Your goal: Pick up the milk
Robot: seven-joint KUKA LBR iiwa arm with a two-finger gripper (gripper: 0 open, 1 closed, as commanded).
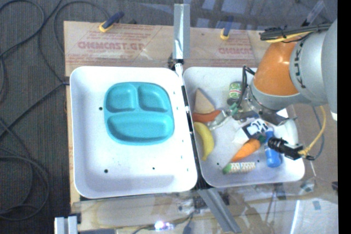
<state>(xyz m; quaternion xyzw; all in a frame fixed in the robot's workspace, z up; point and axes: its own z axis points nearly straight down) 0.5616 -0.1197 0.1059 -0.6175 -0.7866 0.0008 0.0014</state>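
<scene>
1. From the overhead camera I see the arm reaching in from the right, its orange band over the right bin's upper right part. That bin is crowded; what bare floor I see lies along its near wall and top left corner.
2. The left bin holds a blue tray, with bare white floor all round it.
3. The gripper sits low in the right bin's middle. I cannot tell how its fingers stand, nor whether they touch anything.
4. The milk, a small white and dark blue carton, lies just right of the gripper, beside the carrot.
5. A banana lies along the left wall, a blue item at lower right.
6. "KU" reads on the arm; red print on the board behind the bins looks like "CHEMCAST".
</scene>
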